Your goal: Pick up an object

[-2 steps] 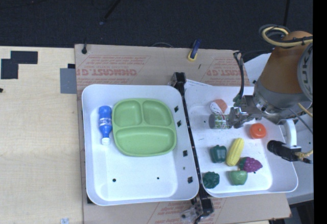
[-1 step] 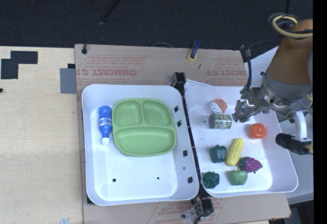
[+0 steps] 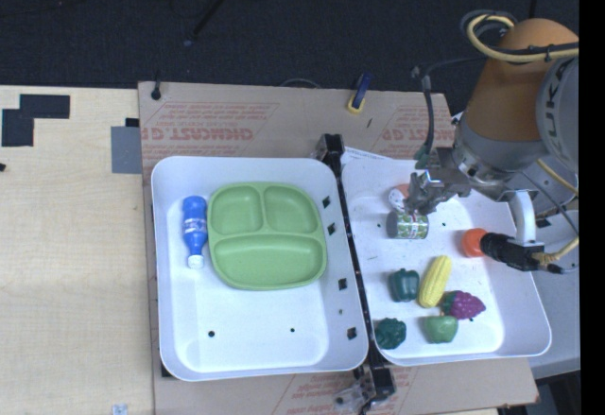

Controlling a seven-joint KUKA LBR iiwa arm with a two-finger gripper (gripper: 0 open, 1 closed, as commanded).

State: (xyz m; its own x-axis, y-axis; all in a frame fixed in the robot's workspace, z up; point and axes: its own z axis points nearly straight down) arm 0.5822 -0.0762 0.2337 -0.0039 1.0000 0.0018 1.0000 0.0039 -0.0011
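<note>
Seemingly, from the fixed camera looking down at a slant, the grey arm's two-finger pincer point(image 3: 417, 207) is hanging low over the right-hand shallow white bin point(image 3: 529, 333), with a small silver-and-green can point(image 3: 411, 228) lying on its side right beneath the tips, touching or nearly so. That can is sitting toward the upper left of the bin floor, its long axis running roughly left to right across the view. Whether the pincer is clenched on it or released cannot be told; the tips are blurring into the can's top. The arm is reaching in from the right, so the can is lying straight below rather than off to a side, and a short descent looks like all that is wanted. Nearer the front are lying a yellow toy corn cob point(image 3: 435, 281), a dark green toy pepper point(image 3: 404, 285) and purple toy grapes point(image 3: 465, 305), all well apart from the tips.
</note>
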